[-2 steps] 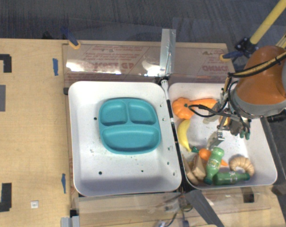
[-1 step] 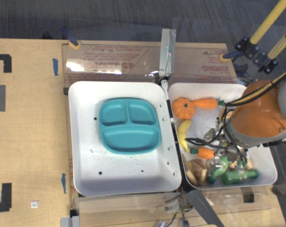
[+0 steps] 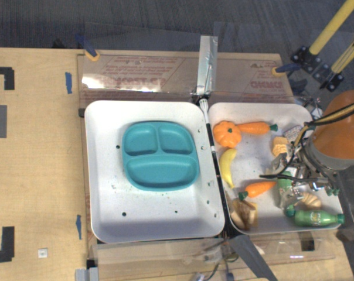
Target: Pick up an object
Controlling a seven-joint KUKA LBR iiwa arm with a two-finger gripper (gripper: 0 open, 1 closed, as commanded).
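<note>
1. Arm w/ orange band (image 3: 341, 134) reaches into the right bin (image 3: 247, 113); its jaws (image 3: 294, 177) hang low over the clutter on that bin's right half.
2. Jaw state: can't tell, since the metal parts blur into the items under them.
3. Nothing is visibly gripped.
4. Just left of the jaws, near-touching: a small toy carrot (image 3: 259, 188), green tip pointing toward the jaws.
5. Just below the jaws: a green bottle (image 3: 313, 218) lying on its side by the bin's front wall, w/ a tan shell-like piece (image 3: 309, 200) betw. it and the jaws.
6. Above-left of the jaws: a pale tan chunk (image 3: 279, 146), type unclear.
7. Further up-left: a longer toy carrot (image 3: 254, 127), its end touching a toy pumpkin (image 3: 227, 133).
8. Left of the jaws, along the bin's left wall: a toy banana (image 3: 227, 166), roughly upright in view.
9. Down-left of the jaws: a brown lumpy item (image 3: 244, 212) at the front-left corner; can't tell what it is.
10. Well left of the jaws: the left bin (image 3: 101, 215) w/ a teal divided plate (image 3: 160, 155), three compartments, lying flat mid-bin.
11. Both bins sit side by side on the tabletop (image 3: 30, 174), walls touching.
</note>
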